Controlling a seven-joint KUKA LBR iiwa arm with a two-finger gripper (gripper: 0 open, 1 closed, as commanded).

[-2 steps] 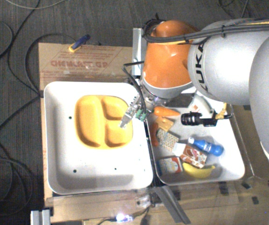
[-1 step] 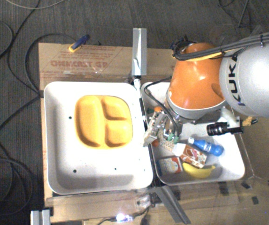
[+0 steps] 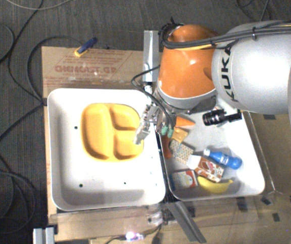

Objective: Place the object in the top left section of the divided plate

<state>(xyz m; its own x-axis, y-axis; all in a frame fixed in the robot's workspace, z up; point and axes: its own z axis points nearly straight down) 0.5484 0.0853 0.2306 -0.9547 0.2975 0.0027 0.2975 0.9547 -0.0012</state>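
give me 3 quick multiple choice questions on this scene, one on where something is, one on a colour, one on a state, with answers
1. Where does the plate lie?
A. left bin
B. right bin
C. on the cardboard outside the bins

2. What colour is the plate?
A. blue
B. yellow
C. green

3. How do the plate's sections look?
A. all bare
B. a banana in one
C. a bottle in one

Answers:
1 A, it sits in the left bin, beside the claw.
2 B, it is yellow all over.
3 A, the banana and bottle lie in the right bin.
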